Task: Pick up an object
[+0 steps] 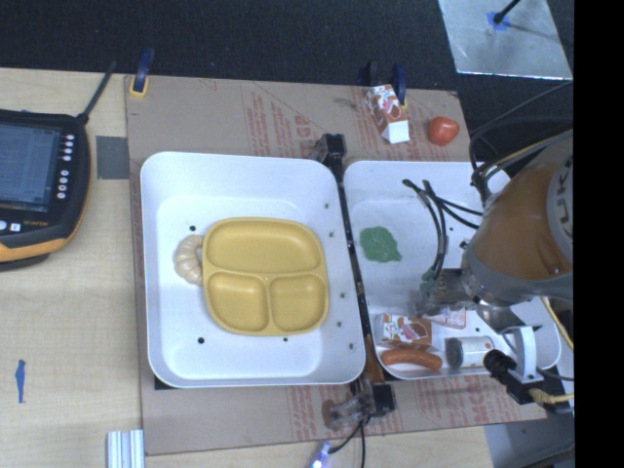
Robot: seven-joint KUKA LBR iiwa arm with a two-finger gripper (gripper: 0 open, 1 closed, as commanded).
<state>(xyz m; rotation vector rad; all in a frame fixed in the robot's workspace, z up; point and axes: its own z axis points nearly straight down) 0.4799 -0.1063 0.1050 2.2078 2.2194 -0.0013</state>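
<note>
1. My gripper (441, 298) hangs low over the right-hand white plastic bin (390, 178); whether it is open or holding anything, I cannot tell.
2. Candidates lie just beside it: a red-and-white printed packet (404, 329) and a brown toy sausage (410, 361). A flat green piece (379, 245) is near.
3. The left-hand white bin (166, 261) holds a yellow divided plastic tray (264, 275).
4. The packet's print is too small to read.

Even overhead light, moderately bright. White bins (244, 359) slightly blown out, soft shadows inside rims. Overall soft, low-res, mild blur; dark floor top underexposed, bright patch (502, 27) top right.
</note>
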